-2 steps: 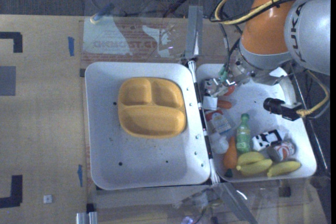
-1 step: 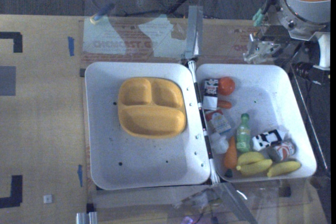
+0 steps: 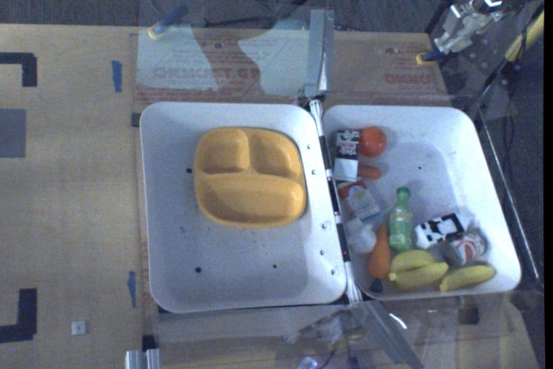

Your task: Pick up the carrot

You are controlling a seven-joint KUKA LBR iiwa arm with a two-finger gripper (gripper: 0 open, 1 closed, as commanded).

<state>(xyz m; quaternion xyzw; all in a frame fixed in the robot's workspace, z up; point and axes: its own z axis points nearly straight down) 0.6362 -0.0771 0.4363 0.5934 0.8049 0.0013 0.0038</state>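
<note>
The carrot (image 3: 380,253) is an orange tapered piece lying near the front left of the right bin (image 3: 449,134). It rests between a pale packet (image 3: 360,234) and two yellow bananas (image 3: 420,264). The arm's end with the gripper (image 3: 455,28) hangs at the upper right, beyond the right bin's far edge and well away from the carrot. Nothing shows between it and the carrot but the bin's bare floor.
Around the carrot lie a green bottle (image 3: 400,219), a cow-patterned item (image 3: 439,229), a can (image 3: 467,248), a red tomato (image 3: 372,141) and a small dark bottle (image 3: 347,147). A yellow divided plate (image 3: 251,175) sits in the left bin (image 3: 164,255).
</note>
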